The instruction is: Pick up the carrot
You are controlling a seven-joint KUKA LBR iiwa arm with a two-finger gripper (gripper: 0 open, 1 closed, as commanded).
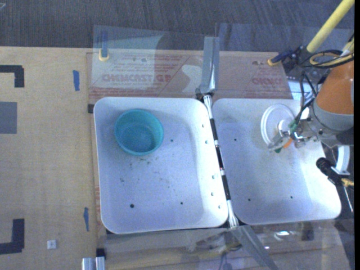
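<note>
Carrot at fingers, right bin, beside white dish

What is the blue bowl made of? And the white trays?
The blue bowl looks like plastic: one even teal colour, matte, with a smooth rounded rim. The white bins also look like plastic, moulded with rounded corners and a faint sheen, though painted metal is possible.

Arm cut off by right edge, only orange band and wrist visible; gripper small and blurred, finger state unreadable; orange sliver at fingertips, likely carrot, too small to confirm shape or whether gripped; white plate partly covered by gripper; right bin far corner hidden under arm and cables.
</note>
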